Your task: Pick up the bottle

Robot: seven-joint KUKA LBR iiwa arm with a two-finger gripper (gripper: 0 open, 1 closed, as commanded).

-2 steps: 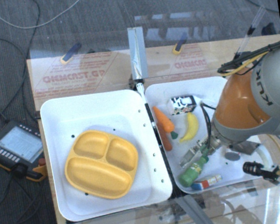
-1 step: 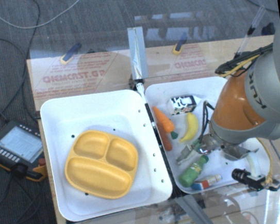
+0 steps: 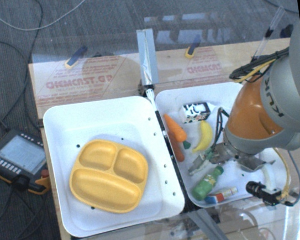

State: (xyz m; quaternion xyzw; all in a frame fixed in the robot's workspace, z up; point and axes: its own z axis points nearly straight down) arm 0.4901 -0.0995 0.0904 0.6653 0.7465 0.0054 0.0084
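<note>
Where the arm reaches in from the right, its grey body and orange band cover much of the right bin. End effector sits low in that bin, metal fingers pointing left, just above the bottle. Whether it is released or clenched: cannot tell from this view. Nothing visibly between the fingers.

Bottle: green, lying on its side on the bin floor, tilted diagonally, cap end up toward the end effector. Close beneath the fingers; contact unclear.

Other contents, right bin:
- carrot, orange, lying along the left wall, with a thinner reddish piece below it.
- banana, yellow, just right of the carrot, near the end effector.
- black-and-white item near the far wall; kind unclear.
- small tube-like item, red, white and blue, by the near wall, just below the bottle.

Left bin: holds a yellow divided plate, three compartments, lying flat.

Off the table, on the floor at left: a handheld pendant with a screen, cables trailing.
</note>
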